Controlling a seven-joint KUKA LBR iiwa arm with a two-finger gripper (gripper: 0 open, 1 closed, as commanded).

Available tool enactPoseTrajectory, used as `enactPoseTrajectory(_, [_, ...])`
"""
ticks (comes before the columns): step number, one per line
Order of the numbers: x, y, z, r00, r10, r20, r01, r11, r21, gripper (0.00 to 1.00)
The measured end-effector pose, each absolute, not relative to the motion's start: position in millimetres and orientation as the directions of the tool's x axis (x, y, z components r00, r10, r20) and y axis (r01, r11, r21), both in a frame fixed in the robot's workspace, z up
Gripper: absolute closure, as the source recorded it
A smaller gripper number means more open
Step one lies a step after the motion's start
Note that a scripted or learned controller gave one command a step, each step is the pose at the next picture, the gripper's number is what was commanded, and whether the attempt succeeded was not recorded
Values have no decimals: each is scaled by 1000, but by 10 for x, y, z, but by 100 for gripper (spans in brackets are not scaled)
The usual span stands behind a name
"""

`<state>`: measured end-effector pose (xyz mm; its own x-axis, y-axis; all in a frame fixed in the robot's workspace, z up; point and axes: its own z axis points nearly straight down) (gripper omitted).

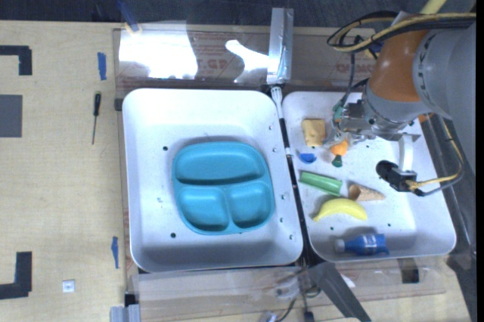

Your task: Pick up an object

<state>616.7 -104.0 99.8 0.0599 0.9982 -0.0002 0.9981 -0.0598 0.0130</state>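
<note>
Objects for picking lie in the right bin (435, 233): a tan block (314, 131), a small orange piece (338, 149), a blue bit (306, 158), a green stick (320, 181), a brown cone (370, 194), a banana (340, 210) and a blue bottle (362, 243). The end effector (346, 133) is just above the orange piece, beside the tan block; I cannot tell if it is clenched or released. The left bin (144, 116) holds a blue divided tray (222, 186). Both bins stand on the bench (53, 184).

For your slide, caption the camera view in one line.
KUKA arm reaching into the right bin of toy food beside a blue tray.
</note>
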Motion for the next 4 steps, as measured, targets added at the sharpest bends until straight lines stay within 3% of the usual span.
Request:
enactPoseTrajectory(1, [6570, -344, 1890, 201, 980, 3, 980, -201, 7, 100])
enactPoseTrajectory(2, [6551, -370, 1850, 205, 979, 0, 979, -205, 0, 0])
enactPoseTrajectory(3, [6415, -924, 873, -47, 999, 0, 999, 47, 4, 0])
enactPoseTrajectory(4, [6424, -926, 994, -47, 999, -1, 999, 47, 5, 100])
